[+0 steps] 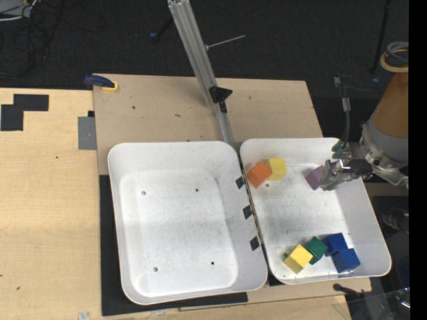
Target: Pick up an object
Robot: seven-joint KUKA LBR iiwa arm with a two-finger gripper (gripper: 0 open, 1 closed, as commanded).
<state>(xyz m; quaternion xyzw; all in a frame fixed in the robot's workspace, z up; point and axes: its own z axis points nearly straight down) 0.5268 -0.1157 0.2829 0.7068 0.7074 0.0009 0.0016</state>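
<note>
The gripper hangs by the right bin's right rim, just beside a purple block (whether it is clenched or released, I cannot tell).

The arm enters from the right, its orange band above the grey wrist. The gripper points leftward and sits low; its 2 fingers seem close together, though blur hides their true state.
</note>
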